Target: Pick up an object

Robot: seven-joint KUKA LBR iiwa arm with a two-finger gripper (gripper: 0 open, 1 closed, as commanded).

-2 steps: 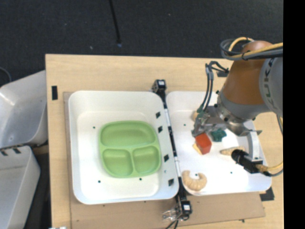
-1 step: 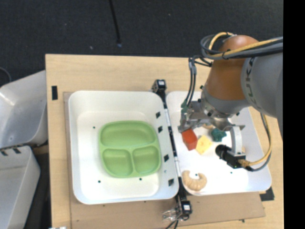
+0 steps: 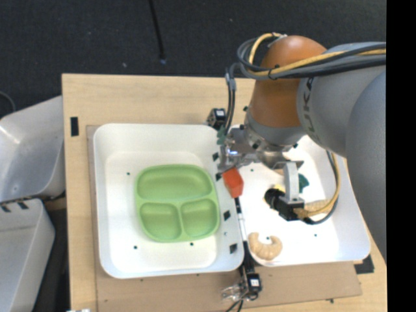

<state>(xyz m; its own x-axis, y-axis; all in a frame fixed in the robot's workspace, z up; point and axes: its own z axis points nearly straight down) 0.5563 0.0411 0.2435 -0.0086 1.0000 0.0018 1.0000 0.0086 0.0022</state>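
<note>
My gripper (image 3: 229,168) hangs over the ridge between the two bins, under the grey and orange wrist. It is shut on a small orange-red block (image 3: 234,184), whose upper end sits between the fingertips while the rest pokes out below, over the left edge of the right bin (image 3: 338,239). A cream, curled, croissant-like piece (image 3: 265,247) lies at the near left corner of the right bin. A teal item (image 3: 304,182) peeks out from behind the wrist in the same bin.
A green divided plate (image 3: 177,201) lies in the middle of the left bin (image 3: 117,252). The bulky arm covers most of the right bin's far half. The wooden bench edge (image 3: 78,174) frames both bins.
</note>
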